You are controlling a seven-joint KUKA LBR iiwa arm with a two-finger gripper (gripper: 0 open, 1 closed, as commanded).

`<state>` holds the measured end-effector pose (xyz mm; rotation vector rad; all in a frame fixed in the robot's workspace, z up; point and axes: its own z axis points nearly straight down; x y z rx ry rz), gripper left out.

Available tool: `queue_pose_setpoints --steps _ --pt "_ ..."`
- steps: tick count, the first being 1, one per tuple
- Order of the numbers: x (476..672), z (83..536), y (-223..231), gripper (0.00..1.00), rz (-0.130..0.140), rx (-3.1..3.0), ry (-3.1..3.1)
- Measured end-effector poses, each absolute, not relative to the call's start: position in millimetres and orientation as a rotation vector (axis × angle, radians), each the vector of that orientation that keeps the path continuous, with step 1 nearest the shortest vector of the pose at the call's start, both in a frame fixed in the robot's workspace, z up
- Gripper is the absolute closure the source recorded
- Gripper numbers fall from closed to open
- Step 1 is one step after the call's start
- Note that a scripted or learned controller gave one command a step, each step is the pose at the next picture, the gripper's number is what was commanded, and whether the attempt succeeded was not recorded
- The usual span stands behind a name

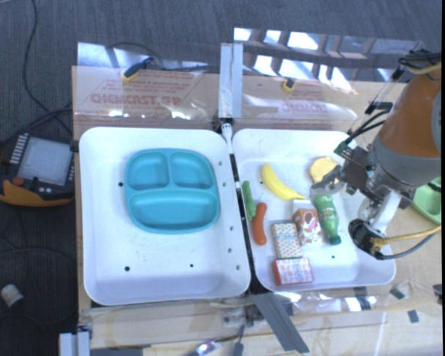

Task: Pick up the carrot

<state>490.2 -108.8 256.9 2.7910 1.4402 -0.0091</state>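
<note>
Nearest: red carton [292, 271]. Carrot [259, 223] just beside green pepper [248, 200]; could pinch both. End effector [334, 186] over green bottle [327, 215], grip state unclear.

Left bin [104, 265]: divided plate [172, 191] at centre. Right bin [371, 273]: carrot [259, 223] by left wall, banana [279, 184] right of it, boxes [291, 254] nearer, bottle [327, 215] further right.

Bright even light, glare on plastic sheeting [297, 65], slightly soft focus

Red lettering on clear sheet [144, 99] behind left bin, roughly "CHEMCAST GP"; partly legible.
</note>
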Motion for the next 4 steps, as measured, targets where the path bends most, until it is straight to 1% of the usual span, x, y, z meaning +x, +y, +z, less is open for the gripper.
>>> queue_pose_setpoints --steps 1,2,3,4 --pt "501.4 316 -96 0.0 -0.008 2.762 1.497" --pt "497.3 232 -56 0.0 -0.01 2.809 1.413" --pt "522.0 224 -75 0.0 -0.008 2.581 1.793" --pt "481.9 194 -41 0.0 -0.011 2.788 1.457"
